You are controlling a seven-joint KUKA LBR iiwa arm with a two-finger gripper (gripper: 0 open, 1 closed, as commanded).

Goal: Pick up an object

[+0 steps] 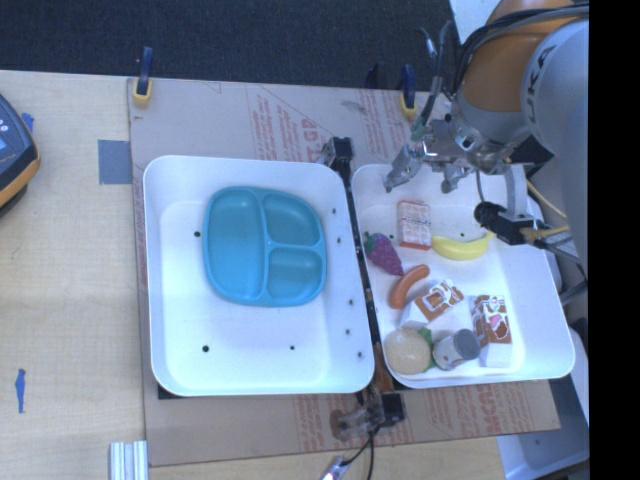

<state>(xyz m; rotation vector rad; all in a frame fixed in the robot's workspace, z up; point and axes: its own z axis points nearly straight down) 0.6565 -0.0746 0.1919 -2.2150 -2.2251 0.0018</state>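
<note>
Approach step, nothing grasped yet. The gripper (428, 168) hung spread wide, holding nothing, over the right bin (560, 308) at its 12 o'clock edge. Candidate objects lay below: a carton (414, 223) just at 6 o'clock of the fingers, a banana (461, 247) at 5, a sausage (408, 285) and an eggplant (383, 253) further down. A blue plate (265, 246) sat in the left bin (170, 268). Next move likely needed a short shift toward 6 and a descent over the carton before closing.

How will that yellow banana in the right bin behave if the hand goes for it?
The banana looks like a smooth plastic toy, so probably stiff, light and a bit slippery. Its curved, rounded shape may let it rock or spin when nudged. It lies near the small carton, which could get bumped.
</note>
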